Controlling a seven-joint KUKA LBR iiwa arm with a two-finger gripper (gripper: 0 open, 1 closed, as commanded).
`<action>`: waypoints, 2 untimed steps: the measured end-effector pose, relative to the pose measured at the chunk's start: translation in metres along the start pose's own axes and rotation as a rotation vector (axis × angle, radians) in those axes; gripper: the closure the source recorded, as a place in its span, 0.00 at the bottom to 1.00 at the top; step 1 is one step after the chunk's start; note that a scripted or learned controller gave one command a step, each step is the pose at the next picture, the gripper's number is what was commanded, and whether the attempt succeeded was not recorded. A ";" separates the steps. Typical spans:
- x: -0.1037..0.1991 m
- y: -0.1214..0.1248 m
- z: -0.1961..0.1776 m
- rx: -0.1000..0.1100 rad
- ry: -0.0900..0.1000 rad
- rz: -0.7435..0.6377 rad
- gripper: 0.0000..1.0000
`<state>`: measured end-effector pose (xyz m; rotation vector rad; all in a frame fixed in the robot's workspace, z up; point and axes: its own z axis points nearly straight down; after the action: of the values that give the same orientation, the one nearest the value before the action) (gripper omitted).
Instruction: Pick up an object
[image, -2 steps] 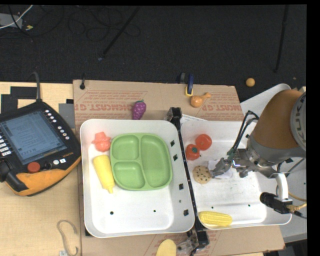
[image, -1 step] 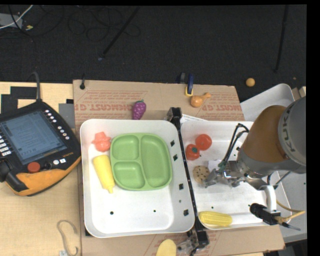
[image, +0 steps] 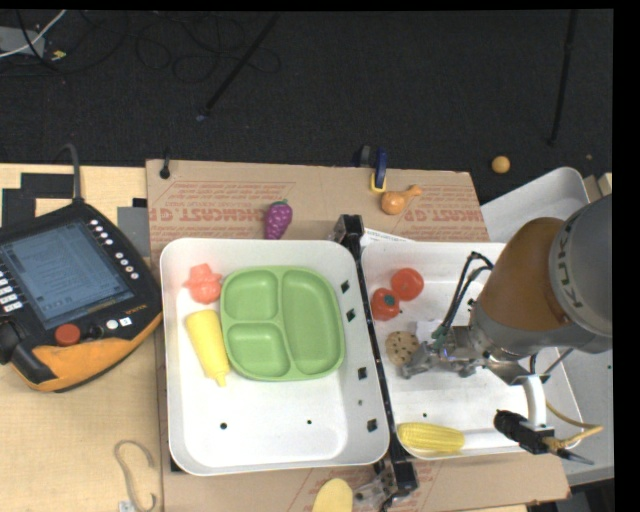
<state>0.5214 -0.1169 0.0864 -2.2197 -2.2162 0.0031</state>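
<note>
In the right bin (image: 450, 410) lie two red tomato-like toys (image: 407, 284) (image: 385, 303), a brown speckled cookie (image: 401, 345) and a yellow corn cob (image: 432, 437) near the front wall. My gripper (image: 422, 362) reaches in from the right, low over the bin floor. Its tip sits just below and to the right of the cookie, close to it or touching it. The wrist and cables hide part of the tip.
The left bin (image: 260, 430) holds a green divided plate (image: 282, 322), a yellow toy (image: 208, 345) and a pink toy (image: 203, 284). Purple grapes (image: 277, 217) and an orange gourd (image: 398, 200) lie on the cardboard behind. A teach pendant (image: 60, 290) sits at far left.
</note>
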 end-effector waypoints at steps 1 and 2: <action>-0.003 0.000 -0.012 -0.002 0.000 0.009 1.00; -0.006 0.001 -0.075 -0.008 -0.002 -0.001 1.00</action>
<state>0.5223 -0.1226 0.1611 -2.2242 -2.2221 -0.0029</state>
